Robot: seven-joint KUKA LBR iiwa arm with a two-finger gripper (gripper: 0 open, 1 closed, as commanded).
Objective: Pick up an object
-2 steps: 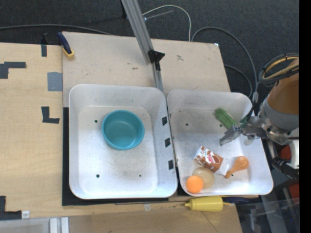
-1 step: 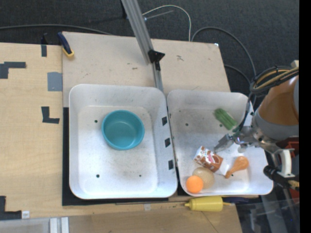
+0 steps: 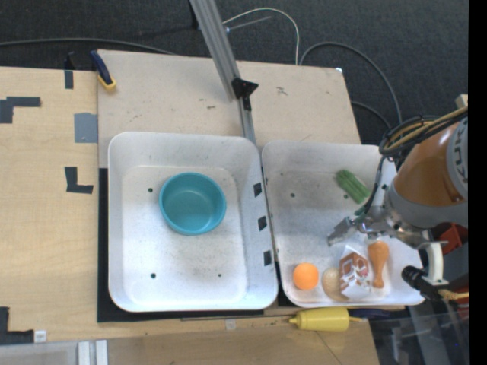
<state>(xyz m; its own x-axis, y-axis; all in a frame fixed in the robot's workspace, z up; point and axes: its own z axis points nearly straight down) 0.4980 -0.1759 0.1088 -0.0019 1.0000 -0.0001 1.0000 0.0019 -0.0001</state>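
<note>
Objects sit crowded in my right bin point(image 3: 319, 166): an orange ball point(image 3: 306, 276) at the front wall, a pale round item point(image 3: 332, 281) touching a clear red-and-white packet point(image 3: 354, 272), an orange drumstick-shaped toy point(image 3: 377, 261) just beside that, and a green piece point(image 3: 352, 184) apart toward the back. Left bin point(image 3: 129, 204) holds a teal bowl point(image 3: 192, 203). A yellow bottle point(image 3: 323, 319) lies on the bench point(image 3: 175, 90) in front. My arm point(image 3: 430, 177) reaches in from the right; the pincer point(image 3: 358, 226) hangs low just above the packet. I cannot tell how far it is open.
</note>
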